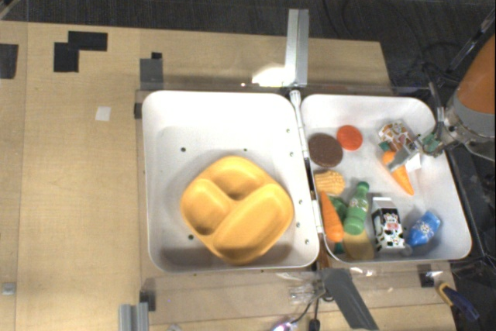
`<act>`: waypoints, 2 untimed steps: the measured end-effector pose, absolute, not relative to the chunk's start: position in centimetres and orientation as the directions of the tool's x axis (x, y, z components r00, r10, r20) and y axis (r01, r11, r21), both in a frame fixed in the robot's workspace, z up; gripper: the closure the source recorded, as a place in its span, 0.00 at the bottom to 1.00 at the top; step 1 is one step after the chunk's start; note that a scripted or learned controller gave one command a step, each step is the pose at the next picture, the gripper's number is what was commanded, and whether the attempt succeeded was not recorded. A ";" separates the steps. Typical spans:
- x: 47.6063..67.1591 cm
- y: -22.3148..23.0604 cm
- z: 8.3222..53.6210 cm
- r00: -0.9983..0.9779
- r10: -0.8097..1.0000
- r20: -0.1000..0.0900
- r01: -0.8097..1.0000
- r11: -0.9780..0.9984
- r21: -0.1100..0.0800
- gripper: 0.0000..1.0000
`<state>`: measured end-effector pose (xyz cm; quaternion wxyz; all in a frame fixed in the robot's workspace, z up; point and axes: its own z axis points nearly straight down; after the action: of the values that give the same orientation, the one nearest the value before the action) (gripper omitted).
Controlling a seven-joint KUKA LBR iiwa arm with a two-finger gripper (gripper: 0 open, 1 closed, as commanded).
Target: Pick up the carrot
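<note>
A small orange carrot [402, 179] lies in the right bin [453, 201] near its right wall, pointed end toward the front. My gripper [413, 154] reaches in from the right and sits right over the carrot's thick end, touching or just above it. A second orange carrot with a green top [332, 219] lies at the bin's left side, beside a green bottle [357, 207]. The arm's orange band [477, 85] is at the right edge.
The right bin also holds a brown disc [325, 149], a red round piece [349, 137], a colourful packet [394, 134], corn [329, 182], a black-and-white box [386, 225] and a blue object [425, 229]. A yellow divided dish [236, 207] sits in the left bin [167, 136].
</note>
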<state>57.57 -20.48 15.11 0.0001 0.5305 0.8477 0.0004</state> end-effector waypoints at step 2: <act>66.0 -18.8 25.1 -0.600 0.800 -0.004 0.800 0.600 0.004 0.00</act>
<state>65.99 -18.75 25.13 0.0026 0.4474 0.8944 0.0009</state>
